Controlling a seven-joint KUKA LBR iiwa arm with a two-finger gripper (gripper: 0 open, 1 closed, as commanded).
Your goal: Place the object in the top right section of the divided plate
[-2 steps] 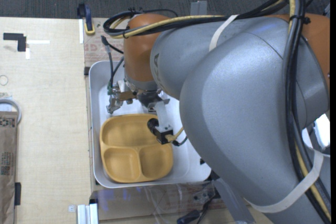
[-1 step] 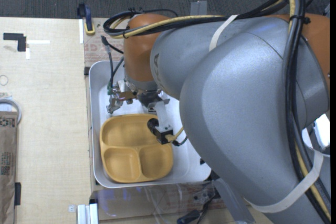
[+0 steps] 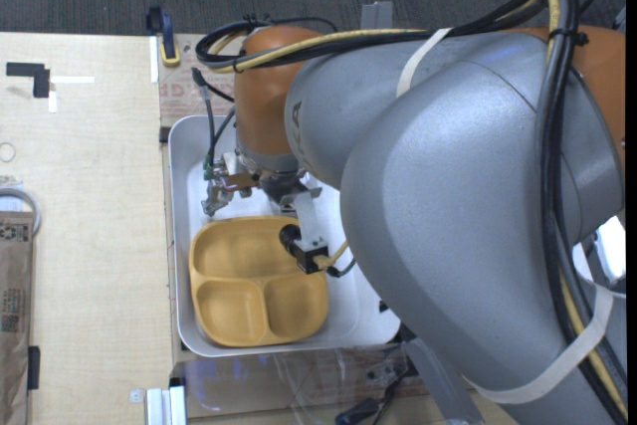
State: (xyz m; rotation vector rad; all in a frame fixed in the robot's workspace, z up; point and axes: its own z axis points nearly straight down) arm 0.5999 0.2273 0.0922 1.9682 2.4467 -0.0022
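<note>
Plate (image 3: 249, 299) fills the bin's (image 3: 177, 234) near end, nearly touching its left wall; gripper (image 3: 219, 189) hangs just beyond the plate's far edge, open or closed I cannot tell.

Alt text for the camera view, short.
A grey robot arm with an orange band reaches from the right over a shallow white bin, its gripper near the upper rim of a mustard-yellow three-section plastic plate lying in that bin. A pale wooden board lies left.

Arm (image 3: 448, 174) extended from right; hand (image 3: 215, 196) low at tip.
</note>
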